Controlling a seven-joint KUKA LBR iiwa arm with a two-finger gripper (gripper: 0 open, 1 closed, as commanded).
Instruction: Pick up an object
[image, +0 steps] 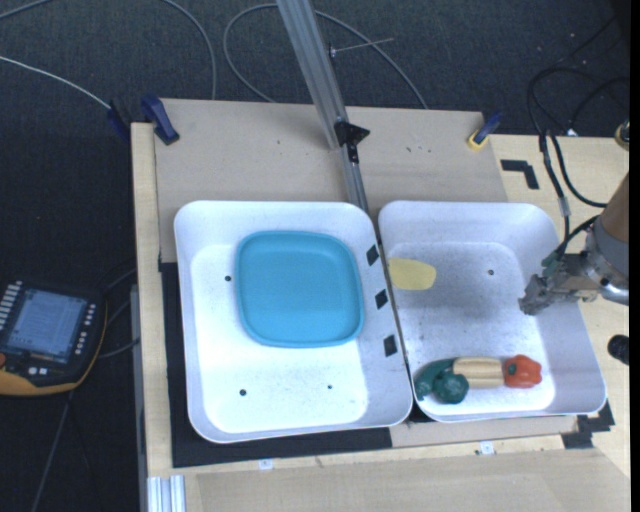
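Arm reaching in from the right, gripper low over the right bin's right side

The grey wrist enters at the right edge and angles down and leftward, with the gripper near the bin's right wall; whether it is apart or together cannot be told, and nothing is visible in it. The objects lie along the bin's front wall, below and left of the gripper and apart from it: a green piece, a tan wooden cylinder and a red piece, in a touching row. A yellow piece lies at the bin's left side, well apart. The left bin carries a blue plate. Both bins sit on the tabletop
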